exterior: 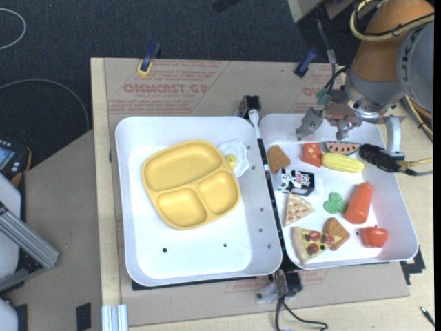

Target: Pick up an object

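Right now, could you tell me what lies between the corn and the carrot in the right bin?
In the camera view, only bare white bin floor lies between the corn and the carrot.

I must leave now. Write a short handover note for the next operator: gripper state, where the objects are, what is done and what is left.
Gripper: open, above the far end of the right bin, holding nothing.
Right bin: toy foods, among them a corn cob, watermelon slice, carrot and pizza slice.
Left bin: yellow divided plate with a fried egg at its edge.
Done: nothing picked yet.
Left: descend, close on one object, lift.
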### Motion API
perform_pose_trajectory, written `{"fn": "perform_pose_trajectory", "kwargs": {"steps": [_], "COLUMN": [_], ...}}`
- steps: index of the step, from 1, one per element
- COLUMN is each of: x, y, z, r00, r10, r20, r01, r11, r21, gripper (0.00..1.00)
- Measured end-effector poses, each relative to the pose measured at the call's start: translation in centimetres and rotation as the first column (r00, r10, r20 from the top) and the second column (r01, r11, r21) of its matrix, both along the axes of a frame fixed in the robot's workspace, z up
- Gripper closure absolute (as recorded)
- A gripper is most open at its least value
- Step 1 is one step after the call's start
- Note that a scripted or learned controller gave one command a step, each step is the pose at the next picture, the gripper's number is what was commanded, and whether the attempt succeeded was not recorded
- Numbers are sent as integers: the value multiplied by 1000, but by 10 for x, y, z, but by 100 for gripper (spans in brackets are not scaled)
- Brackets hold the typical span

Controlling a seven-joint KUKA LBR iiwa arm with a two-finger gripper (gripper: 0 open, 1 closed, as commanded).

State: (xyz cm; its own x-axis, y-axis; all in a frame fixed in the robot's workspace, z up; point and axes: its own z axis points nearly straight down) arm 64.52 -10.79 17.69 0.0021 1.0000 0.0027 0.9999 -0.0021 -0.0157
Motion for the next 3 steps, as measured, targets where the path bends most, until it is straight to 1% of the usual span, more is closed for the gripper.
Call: {"fn": "perform_pose_trajectory", "kwargs": {"steps": [1,2,3], "x": [3,-2,1], "y": [0,0,0], "z": [8,-55,-88], "r00": [1000,1000,1000], "r10": [2,2,1], "r20": [15,8,24], "r01": [-2,-2,-1], "r11": [1000,1000,1000], "r21": [-2,-1,-4], "gripper": [0,0,0]}}
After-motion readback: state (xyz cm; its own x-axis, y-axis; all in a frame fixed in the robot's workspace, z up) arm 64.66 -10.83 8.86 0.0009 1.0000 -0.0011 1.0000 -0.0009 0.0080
